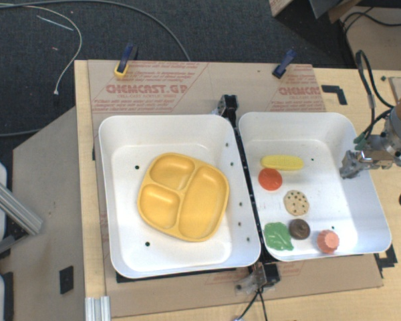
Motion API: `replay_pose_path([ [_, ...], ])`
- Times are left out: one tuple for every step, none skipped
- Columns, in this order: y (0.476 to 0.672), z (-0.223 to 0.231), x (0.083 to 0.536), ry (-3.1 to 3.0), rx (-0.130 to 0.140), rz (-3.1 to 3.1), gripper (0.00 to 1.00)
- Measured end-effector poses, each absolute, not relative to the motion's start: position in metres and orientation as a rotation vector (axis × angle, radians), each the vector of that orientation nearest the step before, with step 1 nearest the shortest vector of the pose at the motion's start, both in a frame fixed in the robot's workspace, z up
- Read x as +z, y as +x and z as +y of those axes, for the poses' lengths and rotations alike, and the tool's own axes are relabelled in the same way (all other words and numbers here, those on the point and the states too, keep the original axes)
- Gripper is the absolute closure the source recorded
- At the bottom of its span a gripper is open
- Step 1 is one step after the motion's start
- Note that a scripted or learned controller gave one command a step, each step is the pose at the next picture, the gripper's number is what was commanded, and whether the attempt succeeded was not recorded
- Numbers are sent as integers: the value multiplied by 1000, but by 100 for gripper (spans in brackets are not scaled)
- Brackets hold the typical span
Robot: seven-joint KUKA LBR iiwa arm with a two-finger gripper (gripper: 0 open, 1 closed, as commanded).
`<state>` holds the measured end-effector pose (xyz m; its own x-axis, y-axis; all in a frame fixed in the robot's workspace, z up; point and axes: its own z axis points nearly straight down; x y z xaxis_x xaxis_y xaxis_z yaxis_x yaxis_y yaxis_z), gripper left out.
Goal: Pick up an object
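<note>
In the right white bin (361,199) you see six small things: a yellow oblong piece (282,162), a round orange-red ball (270,179), a beige speckled cookie (295,202), a green leafy piece (278,236), a dark brown round piece (299,229) and a pink cylinder (328,241). The gripper (353,164) is over the bin's right wall, well apart from them; you cannot tell its state. The left white bin (120,179) holds a yellow divided plate (184,196).
</note>
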<state>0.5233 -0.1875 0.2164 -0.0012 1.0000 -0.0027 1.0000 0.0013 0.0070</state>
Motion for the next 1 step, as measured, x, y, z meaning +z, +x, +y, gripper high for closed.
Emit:
replay_pose_path([
  [525,-188,252,2216,4,2220,100],
])
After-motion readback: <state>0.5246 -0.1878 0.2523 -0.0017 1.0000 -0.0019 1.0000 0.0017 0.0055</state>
